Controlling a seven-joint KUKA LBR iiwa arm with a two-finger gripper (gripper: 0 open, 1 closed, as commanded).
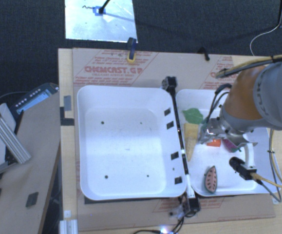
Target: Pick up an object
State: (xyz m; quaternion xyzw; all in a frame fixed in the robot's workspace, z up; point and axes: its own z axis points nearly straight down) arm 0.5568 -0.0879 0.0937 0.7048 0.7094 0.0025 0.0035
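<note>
The arm is a thick, rounded tube of smooth grey, and it has a wide orange band just above the wrist. Under the band there is a silver metal wrist part with dark cables that curve along its side. A thin yellow cable lies along the top of the arm. The gripper is small, made of grey metal.

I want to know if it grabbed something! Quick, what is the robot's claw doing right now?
Gripper: low in the right bin over an orange object; open or shut cannot be told.
</note>
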